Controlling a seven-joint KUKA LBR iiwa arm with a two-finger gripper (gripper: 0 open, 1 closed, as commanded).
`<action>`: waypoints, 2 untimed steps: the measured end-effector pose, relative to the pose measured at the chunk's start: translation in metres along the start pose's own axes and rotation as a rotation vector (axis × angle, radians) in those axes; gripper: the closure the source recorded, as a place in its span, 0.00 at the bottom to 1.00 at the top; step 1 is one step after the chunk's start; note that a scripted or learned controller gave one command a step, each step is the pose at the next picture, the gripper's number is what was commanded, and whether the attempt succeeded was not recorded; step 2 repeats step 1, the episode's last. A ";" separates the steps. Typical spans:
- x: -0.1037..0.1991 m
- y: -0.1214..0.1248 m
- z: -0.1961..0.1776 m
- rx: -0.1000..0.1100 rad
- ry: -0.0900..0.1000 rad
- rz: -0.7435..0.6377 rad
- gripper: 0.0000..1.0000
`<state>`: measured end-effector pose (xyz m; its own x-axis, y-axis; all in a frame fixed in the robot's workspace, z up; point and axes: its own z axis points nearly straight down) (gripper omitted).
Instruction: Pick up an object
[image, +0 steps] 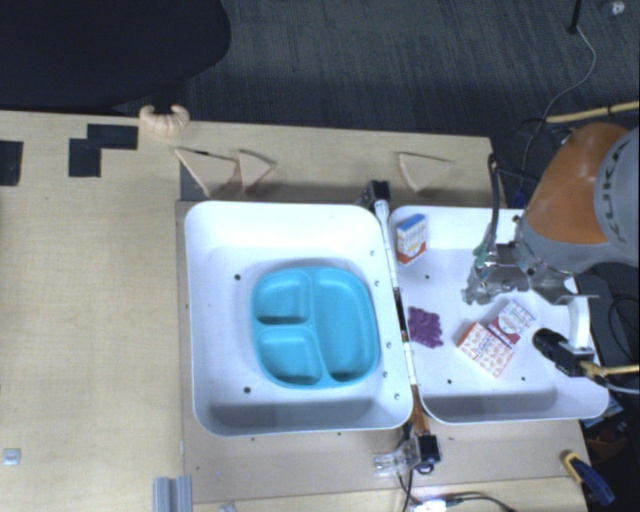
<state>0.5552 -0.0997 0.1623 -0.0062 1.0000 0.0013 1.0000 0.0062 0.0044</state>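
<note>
Reference landmark: the purple cluster (425, 326), a small lumpy item lying on the floor of the right bin (450, 400), close to the wall that this bin shares with the left bin (215, 300).

1. Gripper (483, 290): located to the right of the purple cluster and slightly farther back, apart from it. It hangs from the grey arm (590, 200), which enters from the right. Whether the gripper is open or closed cannot be told from where I stand.
2. Small carton (411, 238): white with blue and orange print, positioned behind the purple cluster, in the back corner of the same bin, well apart from it.
3. Red-and-white packet (487, 348): lies flat to the right of the purple cluster and slightly nearer the front, near but not touching it.
4. Second packet (515, 318): paler, with red print, lies farther right of the purple cluster, against the first packet and just beside the gripper.
5. Teal tray (315, 325): a three-compartment dish, located to the left of the purple cluster, across the shared wall, in the middle of the left bin.

All four loose items rest on the bin floor.
</note>
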 end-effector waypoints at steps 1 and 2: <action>-0.084 -0.019 0.015 0.003 -0.004 0.004 1.00; -0.084 -0.019 0.015 0.003 -0.004 0.004 1.00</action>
